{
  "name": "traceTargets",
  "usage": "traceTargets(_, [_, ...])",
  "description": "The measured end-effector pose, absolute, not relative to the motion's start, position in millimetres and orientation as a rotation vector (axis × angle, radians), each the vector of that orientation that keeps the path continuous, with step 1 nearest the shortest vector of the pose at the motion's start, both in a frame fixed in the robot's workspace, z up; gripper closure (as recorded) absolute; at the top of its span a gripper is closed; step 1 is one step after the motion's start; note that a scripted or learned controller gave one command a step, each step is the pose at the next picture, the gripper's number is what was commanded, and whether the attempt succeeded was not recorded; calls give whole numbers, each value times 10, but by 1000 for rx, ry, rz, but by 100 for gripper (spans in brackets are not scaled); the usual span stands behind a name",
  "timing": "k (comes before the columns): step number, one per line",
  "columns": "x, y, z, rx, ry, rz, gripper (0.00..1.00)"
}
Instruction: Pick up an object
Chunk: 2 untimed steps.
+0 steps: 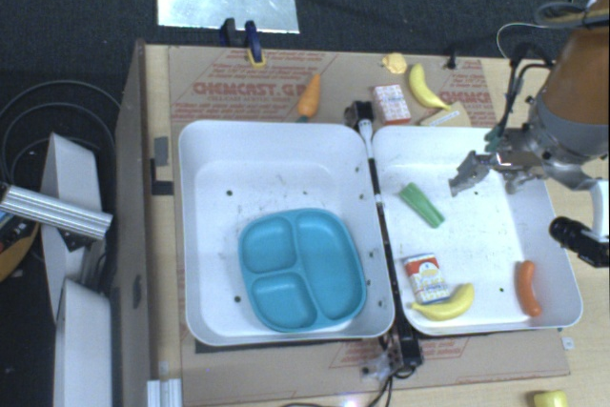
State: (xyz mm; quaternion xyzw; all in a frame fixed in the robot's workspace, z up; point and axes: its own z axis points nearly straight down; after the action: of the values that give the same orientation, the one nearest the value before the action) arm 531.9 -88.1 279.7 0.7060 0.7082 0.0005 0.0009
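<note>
A blue three-compartment plastic tray [301, 270] lies in the left white bin [205, 167]. In the right white bin [553, 234], a green oblong block [420, 205] rests near the divider, with a small red-and-white carton [426, 275] touching a yellow banana [446, 302] toward the front and an orange sausage-shaped piece [527, 287] at the right. The tool [469, 174] hovers above the bin's upper part, nothing between its fingers; how wide they stand cannot be told.

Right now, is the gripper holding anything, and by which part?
Nothing is held. The gripper hangs over the right bin, above and right of the green block, with nothing between its fingers.
</note>
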Motion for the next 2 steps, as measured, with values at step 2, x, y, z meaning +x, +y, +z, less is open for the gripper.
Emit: traceTargets(2, [6052, -925, 801, 2220, 2226, 0, 0])
